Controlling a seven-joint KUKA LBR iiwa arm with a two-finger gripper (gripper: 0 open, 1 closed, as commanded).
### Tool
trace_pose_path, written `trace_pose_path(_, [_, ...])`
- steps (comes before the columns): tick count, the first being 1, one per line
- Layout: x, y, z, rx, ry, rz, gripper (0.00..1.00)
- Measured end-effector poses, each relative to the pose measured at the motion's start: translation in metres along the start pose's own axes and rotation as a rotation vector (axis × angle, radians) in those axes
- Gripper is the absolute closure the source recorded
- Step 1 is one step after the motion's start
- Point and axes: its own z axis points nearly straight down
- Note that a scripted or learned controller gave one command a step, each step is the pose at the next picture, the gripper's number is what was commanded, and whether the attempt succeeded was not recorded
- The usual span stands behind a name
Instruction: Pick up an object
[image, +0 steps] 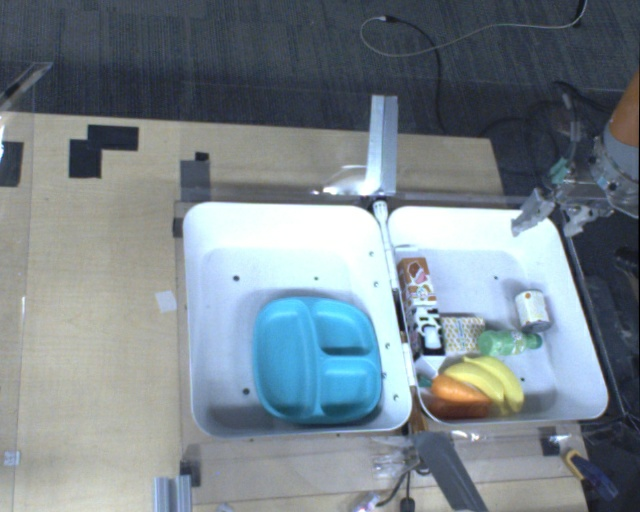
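My hand (545, 205) hangs over the right bin's (560, 400) far right corner; whether it is spread or pressed together I cannot tell. In that bin lie a printed box (416, 292), its writing too small to read, yellow bananas (490, 380), a green bottle (508, 343) and what may be a small can (532, 309). A blue divided tray (318, 360) sits in the left bin (230, 260)

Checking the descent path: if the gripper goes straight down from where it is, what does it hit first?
Probably bare floor of the right white bin, near its far right corner. The two-finger gripper hangs over that rim; the small silver can lies nearer the camera, out of line. Depth is uncertain from this slant.
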Motion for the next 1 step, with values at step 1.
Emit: trace_pose_path(1, [-0.016, -0.0457, 0.0715, 0.002, 0.0, 0.103, 0.0])
